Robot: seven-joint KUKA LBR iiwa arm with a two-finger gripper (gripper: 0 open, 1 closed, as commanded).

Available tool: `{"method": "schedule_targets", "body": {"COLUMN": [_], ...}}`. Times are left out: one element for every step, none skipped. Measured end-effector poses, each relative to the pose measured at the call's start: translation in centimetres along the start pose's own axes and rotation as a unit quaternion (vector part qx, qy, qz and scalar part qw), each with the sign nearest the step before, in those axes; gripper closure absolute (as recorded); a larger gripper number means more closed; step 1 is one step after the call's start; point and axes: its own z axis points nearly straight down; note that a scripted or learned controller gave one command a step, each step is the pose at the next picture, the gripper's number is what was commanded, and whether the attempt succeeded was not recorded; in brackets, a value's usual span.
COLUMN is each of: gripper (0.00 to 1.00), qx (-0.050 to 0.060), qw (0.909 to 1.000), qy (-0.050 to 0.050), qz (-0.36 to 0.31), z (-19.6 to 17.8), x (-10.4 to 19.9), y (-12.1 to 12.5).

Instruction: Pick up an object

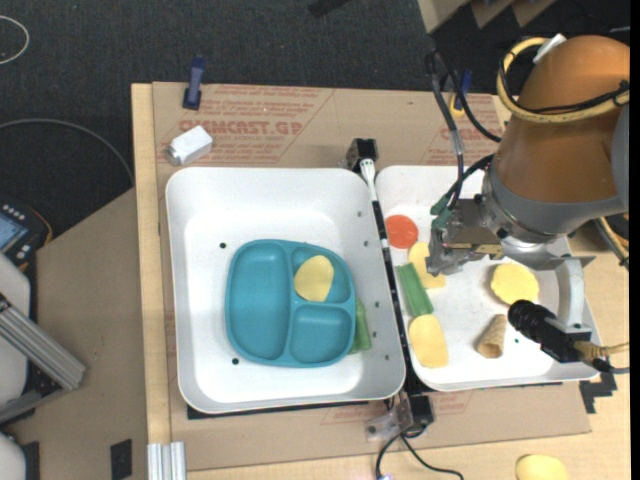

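A dark carpeted floor is seen around a cardboard-topped bench [270,118], on which two shallow white bins are set side by side. On the bare cardboard at the upper left, a small white block [190,145] and a blue clip [194,81] are left lying, well apart from the work.

In the left bin [200,208], a teal divided plate [285,301] is placed, and a pale yellow disc [314,278] is lying in its upper right compartment. A thin green strip [361,328] is tucked just beside the plate's right edge.

In the right bin [410,183], several pieces are scattered: an orange-red disc [402,231] near the top, a green stick [413,288] along the left wall, a yellow block [429,340] below it, a tan cone [491,337] toward the bottom, and a yellow round piece [514,283] farther right. A small yellow piece [433,279] is partly hidden just beneath the tool.

The gripper [447,253] is lowered into the right bin, directly over that small yellow piece and beside the top of the green stick. Whether it is apart or together cannot be told, since it is covered by the wrist housing.

Nothing is seen lifted. The task is judged to be at the reach-and-grasp stage only: a target appears to be approached, but a secure hold and the lift are not yet shown, so most of the work is judged to be left.
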Motion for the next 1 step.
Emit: {"method": "schedule_targets", "body": {"gripper": [1.0], "qx": [-0.008], "qw": [0.9999], "qy": [0.002], "qz": [-0.007], "z": [-4.93], "x": [5.33], "y": [0.08]}}
